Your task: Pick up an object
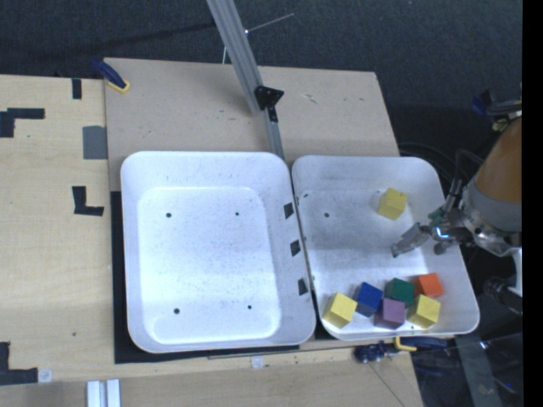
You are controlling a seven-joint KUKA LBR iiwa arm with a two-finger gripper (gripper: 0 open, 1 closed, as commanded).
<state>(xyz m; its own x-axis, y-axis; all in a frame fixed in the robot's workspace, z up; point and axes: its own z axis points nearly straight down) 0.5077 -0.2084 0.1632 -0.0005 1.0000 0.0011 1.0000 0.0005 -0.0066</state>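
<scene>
A yellow block point(392, 203) lies alone, tilted, in the upper part of the right bin point(356, 176). Along the bin's near edge cluster yellow, blue, purple, green, orange blocks. The claw point(417, 238) hangs just below the yellow block, clear of it, holding nothing; its spread cannot be told.

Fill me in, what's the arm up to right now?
The KUKA arm reaches in over the right bin, its hand low above the bin floor with nothing between its fingers. One yellow cube sits alone near the bin's far side. A cluster lies along the near edge: yellow, blue, green, purple, orange and another yellow. Nothing is picked up yet.
</scene>
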